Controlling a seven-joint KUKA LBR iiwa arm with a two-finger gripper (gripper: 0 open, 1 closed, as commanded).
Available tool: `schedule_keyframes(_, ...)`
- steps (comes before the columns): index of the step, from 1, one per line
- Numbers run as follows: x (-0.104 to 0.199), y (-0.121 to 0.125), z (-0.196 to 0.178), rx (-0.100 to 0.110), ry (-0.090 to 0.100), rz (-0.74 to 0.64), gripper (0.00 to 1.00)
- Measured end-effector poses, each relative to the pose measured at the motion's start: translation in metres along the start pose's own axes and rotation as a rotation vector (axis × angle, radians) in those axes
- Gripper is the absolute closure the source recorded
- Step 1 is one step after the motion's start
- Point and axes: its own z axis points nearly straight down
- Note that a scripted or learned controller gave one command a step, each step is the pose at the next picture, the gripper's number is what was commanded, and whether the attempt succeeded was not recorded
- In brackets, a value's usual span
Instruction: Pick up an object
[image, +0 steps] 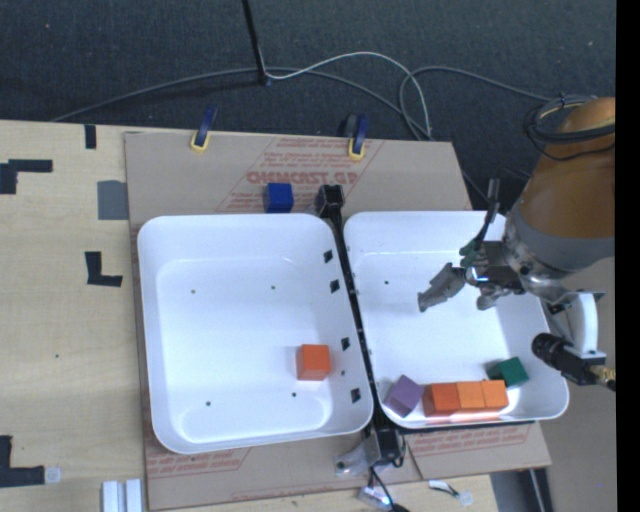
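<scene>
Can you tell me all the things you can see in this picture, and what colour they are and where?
left bin: 1, white, left half of the bench
right bin: 1, white, beside the left bin
orange cube: 1, orange, left bin, near its right wall
purple block: 1, purple, right bin, front left corner
orange blocks: a row, orange, right bin, along the front wall
green block: 1, green, right bin, right of the orange row
blue block: 1, blue, on the cardboard behind the left bin
clamps: 2, blue and yellow, back edge of the cardboard
cables: several, black and white, on the dark floor behind
arm: 1, grey with orange band, right side
end effector: 1, grey, above the right bin
</scene>
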Motion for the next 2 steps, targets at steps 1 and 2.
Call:
schedule_keyframes(1, 0.009, 0.000, 0.058, 0.006, 0.000, -0.001, 0.00)
schedule_keyframes(2, -0.001, -0.003, 0.112, 0.006, 0.000, 0.001, 0.00)
